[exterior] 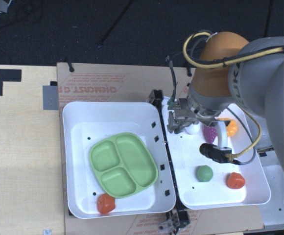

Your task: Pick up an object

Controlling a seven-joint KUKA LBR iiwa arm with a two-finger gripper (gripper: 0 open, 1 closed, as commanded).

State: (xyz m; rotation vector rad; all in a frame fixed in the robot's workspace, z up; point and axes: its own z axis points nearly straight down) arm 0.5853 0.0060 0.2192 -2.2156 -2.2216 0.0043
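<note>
My gripper (180,124) reaches down over the upper left part of the right bin (259,196), close to the divider between the two bins. The arm's grey wrist and orange band cover much of the bin's far side. A purple object (210,131) and an orange object (231,127) lie partly hidden just right of the gripper. Nearer the front of that bin sit a green ball (204,173) and a red tomato-like object (235,180). I see nothing between the gripper's fingers.
The left bin (78,116) holds a green divided plate (123,164) and a red object (106,203) at its front edge. A black cable fitting (215,152) hangs off the wrist above the right bin. Wooden benchtop lies to the left.
</note>
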